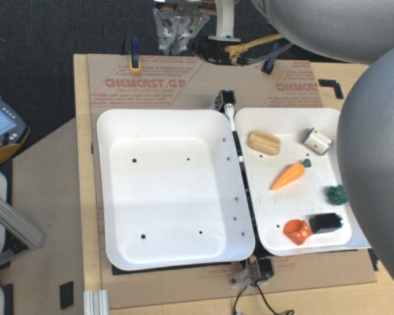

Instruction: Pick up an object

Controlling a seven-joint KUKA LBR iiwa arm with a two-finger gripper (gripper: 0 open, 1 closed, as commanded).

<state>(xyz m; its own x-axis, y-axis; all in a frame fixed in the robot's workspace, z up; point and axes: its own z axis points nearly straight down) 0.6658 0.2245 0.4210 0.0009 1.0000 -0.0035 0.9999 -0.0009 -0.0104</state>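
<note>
**Five items in the right bin**

Two white bins sit side by side on a brown board (184,84). The grey arm (374,143) covers the view's right side and top right corner. The gripper (177,28) hangs at the top edge, beyond the bins; whether its jaws are wide or narrow I cannot tell. The left bin (111,176) holds nothing. In the right bin (269,241) lie a carrot (290,175), a tan bread roll (264,143), a black block (326,223) touching a red piece (297,231), a white cube (318,141) and a small green lump (337,193).
</note>
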